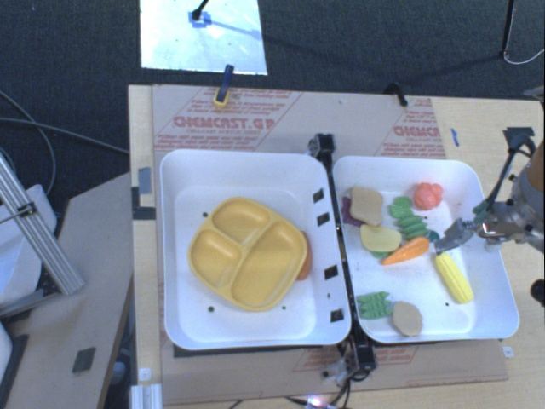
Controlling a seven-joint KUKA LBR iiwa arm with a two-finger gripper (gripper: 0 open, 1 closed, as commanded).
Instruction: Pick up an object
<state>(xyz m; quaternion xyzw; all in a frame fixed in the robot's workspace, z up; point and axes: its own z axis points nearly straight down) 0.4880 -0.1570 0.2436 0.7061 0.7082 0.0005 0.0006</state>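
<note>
A robot arm reaches in from the right side of the desk (281, 109), its hand (450, 239) low over the right bin (494, 313), near that bin's right wall. Whether the hand is spread or pressed together cannot be told.

Its tip sits just beside the orange carrot (407, 250) and the top end of the yellow corn cob (454, 278), both smooth, tapered plastic toys lying close together. The likely trouble is that rounded, glossy shapes slip sideways, or that the hand catches two pieces at once or nudges both away.

Nearby lie a pale yellow lemon-like piece (380, 239), green pea pods (410, 219), a tan bread slice (367, 204) and a coral-pink lumpy piece (427, 195). The left bin (183, 313) holds a yellow divided plate (247, 252).
</note>
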